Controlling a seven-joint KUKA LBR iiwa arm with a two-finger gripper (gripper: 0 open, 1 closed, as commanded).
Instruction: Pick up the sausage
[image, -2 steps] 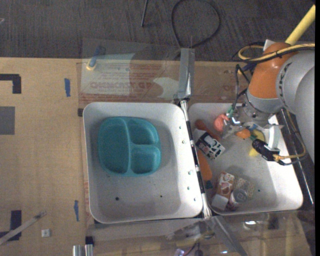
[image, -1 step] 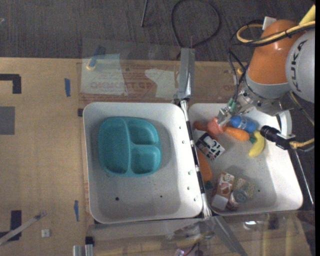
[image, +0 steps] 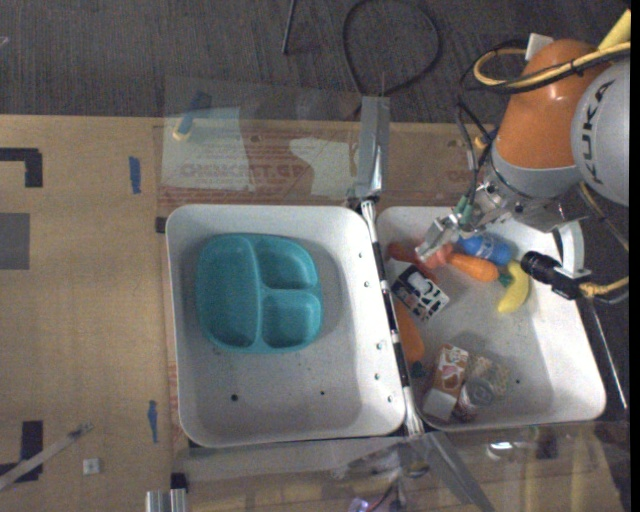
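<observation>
The sausage (image: 404, 252) is a short red-brown piece lying at the back left of the right bin (image: 560, 360), close to the bin's dividing wall. My gripper (image: 438, 238) hangs low over the bin just right of the sausage, between it and a blue object (image: 487, 245). The gripper's tip looks to be right at the sausage's right end, and I cannot tell whether they touch. The arm's orange and grey wrist (image: 545, 110) rises behind it at the upper right.
The right bin also holds an orange carrot (image: 476, 267), a yellow banana (image: 514, 290), a black-and-white box (image: 421, 293), an orange piece (image: 408, 335) along the left wall, and small cartons (image: 450, 368). A teal divided plate (image: 260, 292) lies in the left bin (image: 290, 400).
</observation>
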